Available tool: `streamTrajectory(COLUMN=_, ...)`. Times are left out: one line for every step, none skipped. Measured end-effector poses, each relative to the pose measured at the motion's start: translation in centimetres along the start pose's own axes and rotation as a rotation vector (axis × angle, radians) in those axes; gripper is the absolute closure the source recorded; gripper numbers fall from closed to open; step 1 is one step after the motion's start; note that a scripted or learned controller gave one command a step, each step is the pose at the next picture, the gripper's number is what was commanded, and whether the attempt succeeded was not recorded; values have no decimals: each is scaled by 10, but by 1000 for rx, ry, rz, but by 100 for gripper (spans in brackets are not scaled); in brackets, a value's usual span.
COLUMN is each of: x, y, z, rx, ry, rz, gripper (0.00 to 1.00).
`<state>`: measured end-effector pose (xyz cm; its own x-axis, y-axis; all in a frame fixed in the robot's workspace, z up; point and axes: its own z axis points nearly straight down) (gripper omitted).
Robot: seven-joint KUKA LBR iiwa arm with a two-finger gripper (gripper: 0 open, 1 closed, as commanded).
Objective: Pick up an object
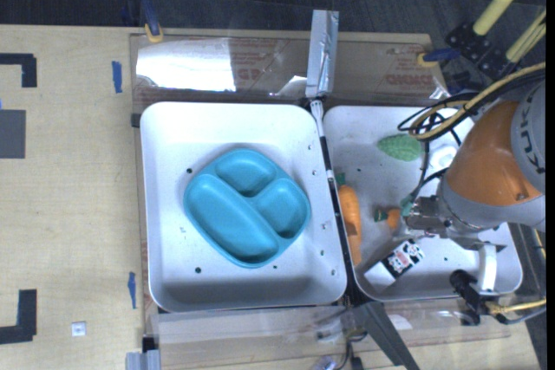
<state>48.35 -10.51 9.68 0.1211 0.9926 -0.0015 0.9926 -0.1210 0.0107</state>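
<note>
My gripper (419,221) hangs over the middle of the right bin (373,121), below the orange band of the arm (490,173). A small orange piece with a green end (388,215) lies just to its left. Just below the gripper, near the bin's front wall, rests a white and black object (397,260). An orange carrot-shaped toy (349,217) lies along the bin's left wall. A green leafy piece (400,147) sits at the back of the bin. I see nothing between the gripper and any of these.
The left bin (165,134) holds a blue divided plate (247,205) at its middle. A metal divider (323,56) rises between the bins at the back. Cables (442,117) trail over the right bin's rear corner.
</note>
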Motion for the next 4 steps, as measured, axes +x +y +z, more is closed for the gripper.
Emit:
streamTrajectory(x=0, y=1, z=-8, rx=-1, ry=-1, rz=0, gripper=100)
streamTrajectory(x=0, y=1, z=-8, rx=0, ry=-1, rz=0, gripper=0)
streamTrajectory(x=17, y=73, z=10, rx=7, ry=2, rz=-15, gripper=0)
streamTrajectory(x=17, y=115, z=12, rx=6, ry=0, rz=111, gripper=0)
